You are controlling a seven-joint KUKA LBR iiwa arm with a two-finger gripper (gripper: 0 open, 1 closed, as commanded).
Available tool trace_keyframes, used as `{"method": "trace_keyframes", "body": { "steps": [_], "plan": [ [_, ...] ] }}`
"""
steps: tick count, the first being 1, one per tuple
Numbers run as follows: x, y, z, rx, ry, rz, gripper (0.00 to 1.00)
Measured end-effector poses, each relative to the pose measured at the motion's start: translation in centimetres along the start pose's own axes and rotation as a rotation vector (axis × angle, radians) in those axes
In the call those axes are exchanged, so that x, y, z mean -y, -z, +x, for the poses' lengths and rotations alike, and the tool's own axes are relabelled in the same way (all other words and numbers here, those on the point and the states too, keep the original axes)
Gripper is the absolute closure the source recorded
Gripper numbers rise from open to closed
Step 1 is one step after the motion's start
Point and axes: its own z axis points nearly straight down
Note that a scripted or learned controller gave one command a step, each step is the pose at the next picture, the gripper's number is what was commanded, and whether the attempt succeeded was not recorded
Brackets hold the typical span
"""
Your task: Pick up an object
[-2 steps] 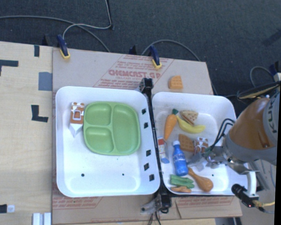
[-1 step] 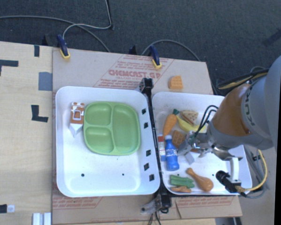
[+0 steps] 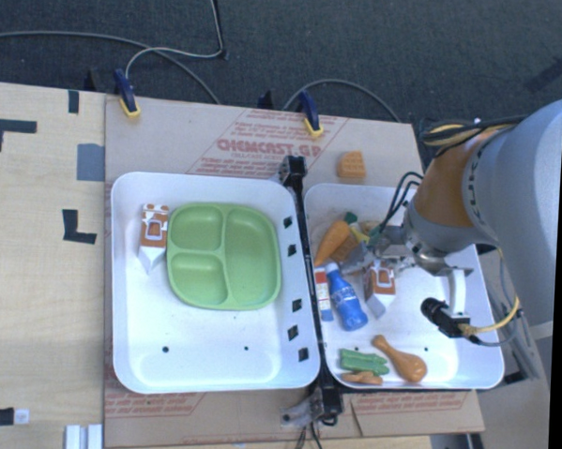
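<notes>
From above, the grey arm [image 3: 509, 184] with its orange band is reaching in from the right, its hand [image 3: 378, 261] sitting low among the clutter in the right bin [image 3: 461, 369]; how far it is opening cannot be told. A smooth blue bottle [image 3: 345, 302], orange carrot [image 3: 334, 240] and tan drumstick [image 3: 401, 358] are lying nearby. A glossy green divided plate [image 3: 225, 255] is resting in the left bin [image 3: 199, 360].

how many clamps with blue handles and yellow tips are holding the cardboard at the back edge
2. One blue-handled, yellow-tipped clamp grips the brown cardboard sheet at its back left corner; the other clamp sits further right along the same edge, behind the gap between the two white bins.
</notes>
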Motion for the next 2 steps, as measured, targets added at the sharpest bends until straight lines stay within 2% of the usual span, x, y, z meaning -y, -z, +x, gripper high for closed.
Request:
{"method": "trace_keyframes", "body": {
  "steps": [1,2],
  "plan": [
    [-0.1,1.1,0.0,0.000,0.000,-0.001,1.00],
    [-7.8,9.8,6.0,-0.003,0.002,0.004,1.00]
  ]
}}
